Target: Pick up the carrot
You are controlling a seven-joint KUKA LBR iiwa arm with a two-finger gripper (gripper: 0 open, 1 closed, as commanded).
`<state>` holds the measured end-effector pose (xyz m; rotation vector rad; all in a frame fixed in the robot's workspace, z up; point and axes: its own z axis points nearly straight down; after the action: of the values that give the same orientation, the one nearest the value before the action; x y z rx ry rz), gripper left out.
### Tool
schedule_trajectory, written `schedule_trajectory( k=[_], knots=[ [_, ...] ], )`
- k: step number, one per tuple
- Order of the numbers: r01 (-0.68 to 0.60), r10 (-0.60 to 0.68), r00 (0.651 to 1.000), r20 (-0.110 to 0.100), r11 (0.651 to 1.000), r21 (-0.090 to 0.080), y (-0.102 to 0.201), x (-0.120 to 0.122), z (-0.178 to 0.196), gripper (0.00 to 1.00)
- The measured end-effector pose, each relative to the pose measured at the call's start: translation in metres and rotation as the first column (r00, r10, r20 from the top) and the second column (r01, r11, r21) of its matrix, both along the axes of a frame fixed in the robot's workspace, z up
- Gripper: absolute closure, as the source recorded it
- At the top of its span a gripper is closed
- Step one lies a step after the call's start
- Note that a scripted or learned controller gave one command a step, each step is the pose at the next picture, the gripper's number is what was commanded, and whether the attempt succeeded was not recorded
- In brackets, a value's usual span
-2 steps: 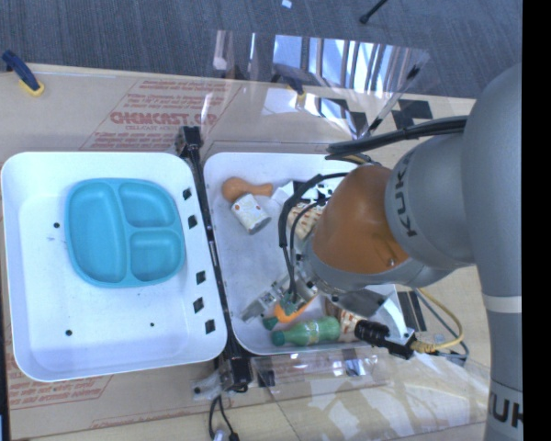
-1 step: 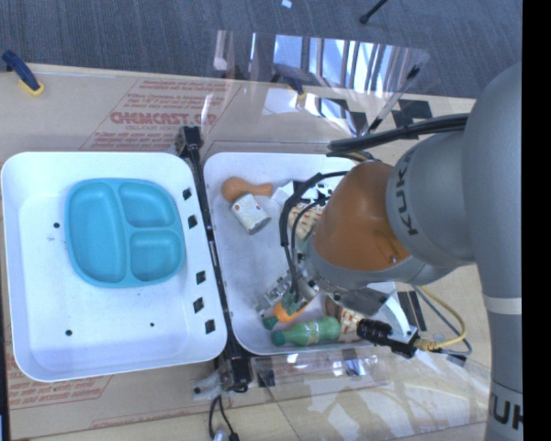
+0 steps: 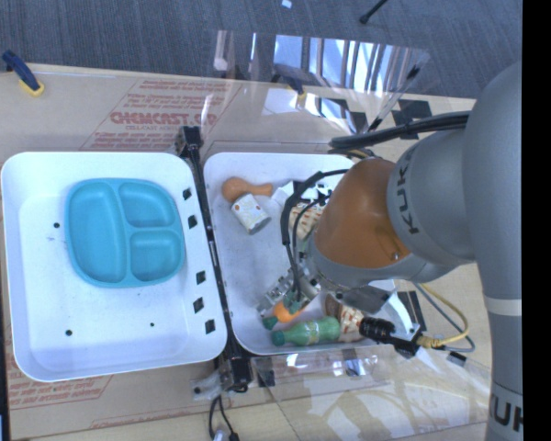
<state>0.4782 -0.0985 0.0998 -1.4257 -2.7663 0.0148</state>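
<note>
The carrot, small and orange with a green end, lies near the front edge of the right bin. My gripper hangs low right over it, its metal fingers at the carrot's top. The orange band and grey wrist of the arm cover much of the bin's right side and hide whatever lies beneath.
A green bottle lies just in front of the carrot along the bin's front wall. A chicken drumstick and a white cube sit at the back of the right bin. The left bin holds a blue divided plate.
</note>
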Motion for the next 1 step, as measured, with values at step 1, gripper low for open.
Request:
schedule_trajectory(
  k=[1],
  knots=[
    [0.182,-0.181,0.983,0.022,0.983,-0.007,0.0539,-0.0003,0.0895,1.0]
  ],
)
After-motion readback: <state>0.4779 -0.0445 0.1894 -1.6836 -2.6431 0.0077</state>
